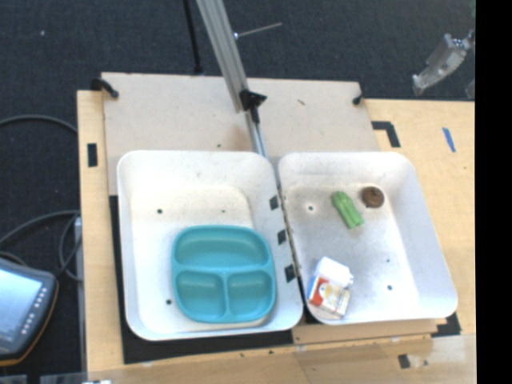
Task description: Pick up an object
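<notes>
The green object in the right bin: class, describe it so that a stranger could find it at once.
Start at the right-hand white bin. In its far half lies a small green block, slanted, beside a round brown object. It is the bin's one green thing; the white and red packet lies at the near edge.

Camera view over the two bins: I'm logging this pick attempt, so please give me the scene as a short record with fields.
left bin: shallow white tray holding the teal plastic divided plate
plate position: near the front right of that bin, flat, three compartments
right bin: shallow white tray holding three things
green cylindrical object: lying toward the back
brown round object: just right of the green one, close beside it
white and red small carton: at the front left corner, apart from the others
gripper: above the bench's far right, away from both bins
</notes>
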`<action>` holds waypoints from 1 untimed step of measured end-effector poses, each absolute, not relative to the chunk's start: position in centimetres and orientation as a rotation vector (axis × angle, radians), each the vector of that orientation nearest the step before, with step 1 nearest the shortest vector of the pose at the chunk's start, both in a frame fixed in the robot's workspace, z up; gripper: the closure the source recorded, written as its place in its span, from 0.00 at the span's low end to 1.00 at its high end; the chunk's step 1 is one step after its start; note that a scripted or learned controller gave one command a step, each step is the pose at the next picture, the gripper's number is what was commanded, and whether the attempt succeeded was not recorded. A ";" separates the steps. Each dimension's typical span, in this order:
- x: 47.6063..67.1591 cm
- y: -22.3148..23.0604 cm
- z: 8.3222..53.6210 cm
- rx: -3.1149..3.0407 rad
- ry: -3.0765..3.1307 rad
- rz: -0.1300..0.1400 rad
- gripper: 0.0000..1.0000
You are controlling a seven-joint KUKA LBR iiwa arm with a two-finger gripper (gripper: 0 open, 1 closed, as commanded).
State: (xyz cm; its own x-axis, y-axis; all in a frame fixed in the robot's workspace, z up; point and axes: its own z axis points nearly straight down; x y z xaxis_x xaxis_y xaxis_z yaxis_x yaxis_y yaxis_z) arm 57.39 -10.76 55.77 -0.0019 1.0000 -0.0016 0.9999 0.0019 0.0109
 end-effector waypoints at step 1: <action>57.6 -10.9 56.3 2.212 2.220 0.000 1.00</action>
